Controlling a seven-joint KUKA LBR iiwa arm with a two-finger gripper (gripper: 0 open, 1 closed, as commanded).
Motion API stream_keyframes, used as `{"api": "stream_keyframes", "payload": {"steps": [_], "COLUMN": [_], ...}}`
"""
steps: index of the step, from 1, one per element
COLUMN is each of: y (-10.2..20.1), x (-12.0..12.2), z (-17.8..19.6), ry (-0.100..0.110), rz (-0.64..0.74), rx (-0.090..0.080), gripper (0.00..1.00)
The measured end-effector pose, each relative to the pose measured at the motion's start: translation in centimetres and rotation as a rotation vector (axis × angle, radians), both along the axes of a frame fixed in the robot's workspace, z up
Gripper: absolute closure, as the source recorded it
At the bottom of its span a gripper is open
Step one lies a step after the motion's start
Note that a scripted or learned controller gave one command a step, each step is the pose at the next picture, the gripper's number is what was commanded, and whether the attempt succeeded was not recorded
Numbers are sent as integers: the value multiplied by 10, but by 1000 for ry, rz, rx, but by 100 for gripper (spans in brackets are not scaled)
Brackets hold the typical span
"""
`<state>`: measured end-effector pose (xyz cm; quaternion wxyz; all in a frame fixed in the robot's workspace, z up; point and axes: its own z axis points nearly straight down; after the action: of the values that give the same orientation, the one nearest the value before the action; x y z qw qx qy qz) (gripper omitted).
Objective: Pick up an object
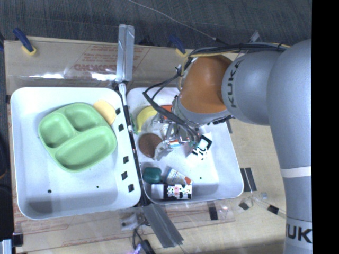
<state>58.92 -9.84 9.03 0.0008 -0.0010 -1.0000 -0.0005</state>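
Now gripper [172,141] lowered into right bin [229,163], just beside brown round object [149,143] at its 9 o'clock. Finger state cannot be told. Green divided plate [78,135] seen in left bin [26,184].

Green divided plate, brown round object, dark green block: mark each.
Green divided plate [85,147]: camera view, on the floor of its large front compartment.
Brown round object [148,143]: camera view, on the middle of its top.
Dark green block [152,174]: camera view, on its top face.
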Motion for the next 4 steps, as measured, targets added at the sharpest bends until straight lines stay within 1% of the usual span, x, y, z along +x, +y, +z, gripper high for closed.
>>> {"api": "stream_keyframes", "payload": {"steps": [1, 2, 3, 4], "y": [1, 12, 12, -4], "x": [2, 60, 58, 17], "z": [12, 107, 103, 10], "ry": [-5, -12, -5, -1], "rz": [7, -134, -134, 70], "rx": [-1, -2, -2, 0], "gripper": [100, 100, 0, 0]}}
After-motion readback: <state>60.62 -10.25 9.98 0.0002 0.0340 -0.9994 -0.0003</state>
